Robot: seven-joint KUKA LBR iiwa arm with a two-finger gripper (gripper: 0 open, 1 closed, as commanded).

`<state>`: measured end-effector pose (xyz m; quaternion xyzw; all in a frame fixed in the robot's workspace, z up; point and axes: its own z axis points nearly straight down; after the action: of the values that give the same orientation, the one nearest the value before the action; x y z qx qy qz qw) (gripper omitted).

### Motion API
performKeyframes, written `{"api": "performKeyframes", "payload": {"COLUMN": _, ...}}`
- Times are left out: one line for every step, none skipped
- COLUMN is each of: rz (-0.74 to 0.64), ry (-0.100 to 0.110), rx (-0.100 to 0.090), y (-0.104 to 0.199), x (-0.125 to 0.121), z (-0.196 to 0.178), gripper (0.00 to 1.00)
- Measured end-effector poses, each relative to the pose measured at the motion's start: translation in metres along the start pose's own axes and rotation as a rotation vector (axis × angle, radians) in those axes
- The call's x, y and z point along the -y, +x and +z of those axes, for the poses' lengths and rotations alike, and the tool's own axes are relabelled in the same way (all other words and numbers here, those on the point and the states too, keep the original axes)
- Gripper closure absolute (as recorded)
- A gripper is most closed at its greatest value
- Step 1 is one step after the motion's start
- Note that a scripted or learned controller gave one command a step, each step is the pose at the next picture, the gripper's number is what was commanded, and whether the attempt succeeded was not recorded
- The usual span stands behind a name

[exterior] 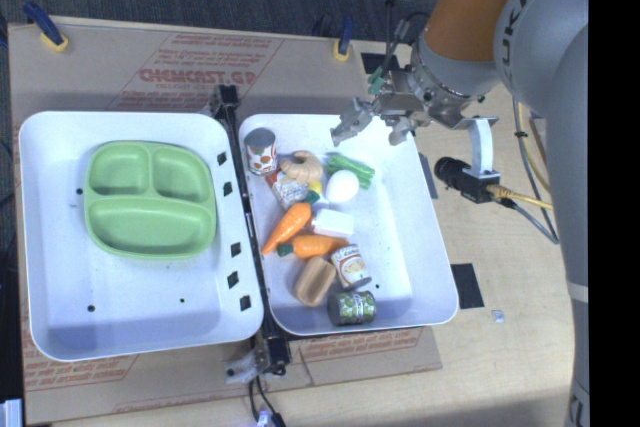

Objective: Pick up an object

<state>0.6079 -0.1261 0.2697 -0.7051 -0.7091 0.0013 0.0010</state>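
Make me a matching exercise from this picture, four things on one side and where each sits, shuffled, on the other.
Things:
1. green divided plate
2. egg
3. green can
4. end effector

Places:
A. near edge of the right bin
B. over the right bin's far edge
C. left bin
D. middle of the right bin, beside the green vegetable

Pairs: 1-C, 2-D, 3-A, 4-B

The arm (540,25) is cut off by the top and right edges; the end effector (378,123) blurs against the right bin's rim (437,245), its fingertips too small to tell; can labels (262,155) are unreadable
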Motion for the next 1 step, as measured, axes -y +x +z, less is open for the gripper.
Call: {"api": "performKeyframes", "payload": {"rz": 0.002, "ry": -0.005, "rx": 0.003, "y": -0.0479, "x": 0.0804, "z": 0.1634, "gripper": 0.00}}
